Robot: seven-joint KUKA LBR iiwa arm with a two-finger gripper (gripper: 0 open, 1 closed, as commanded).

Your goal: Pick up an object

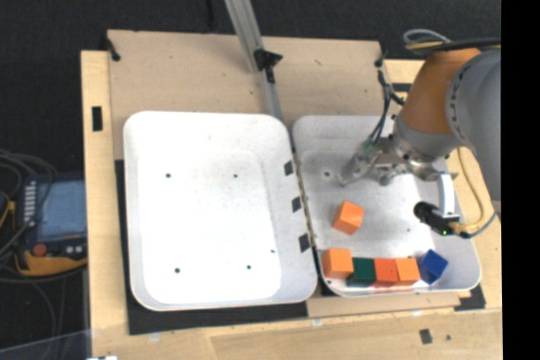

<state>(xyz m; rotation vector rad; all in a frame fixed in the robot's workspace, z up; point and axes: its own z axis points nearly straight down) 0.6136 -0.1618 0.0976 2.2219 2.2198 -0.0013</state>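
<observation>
A: How much of the arm [451, 101] can you see over the right bin [314, 139]?

B: Part of it. The picture's right edge cuts it off, so its base is out of sight.

A: And the gripper [364, 167]?

B: Too small and blurred above that bin's floor; I can't tell how its fingers stand.

A: The green block [364, 271] at the bin's near wall?

B: Wedged among orange blocks, its lower faces hidden by the bin's rim.

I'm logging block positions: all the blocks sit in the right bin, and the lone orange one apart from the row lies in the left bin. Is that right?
Not quite. The camera view shows the lone orange block in the right bin, above the row of blocks along its near edge, not in the left bin.
</observation>
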